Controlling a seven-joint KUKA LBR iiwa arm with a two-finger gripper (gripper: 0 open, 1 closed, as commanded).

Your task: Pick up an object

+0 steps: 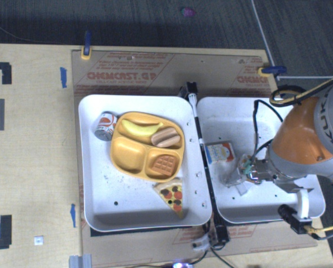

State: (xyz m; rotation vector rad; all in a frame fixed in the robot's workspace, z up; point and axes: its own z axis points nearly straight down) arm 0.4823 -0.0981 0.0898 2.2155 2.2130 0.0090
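We saw the arm (309,141) reaching in from three o'clock, its hand (250,172) lowered into the right bin (278,205) near that bin's middle. We could not tell the state of the hand, since the wrist hid most of it and the metal parts blurred into the white floor.

The nearest candidate for picking was a small packet (219,151) with a red and orange label, lying flat just at ten o'clock from the hand and close to the wall shared by the two bins. A pale, crumpled bit (236,180) sat right beneath the hand; we could not say what it was, nor whether it was being touched.

In the left bin (94,205) lay a yellow divided tray (127,152) carrying a toy banana (138,128), a hot dog (166,137) and a waffle (165,163), with a can (105,126) at its ten o'clock and a pizza slice (173,194) at its five o'clock.

We judged the main risk to be a miss: the packet lay flat and thin, so the hand could close above it or push it against the wall. A descent slightly off would catch only the pale scrap, or nothing, and a lift would come up bare
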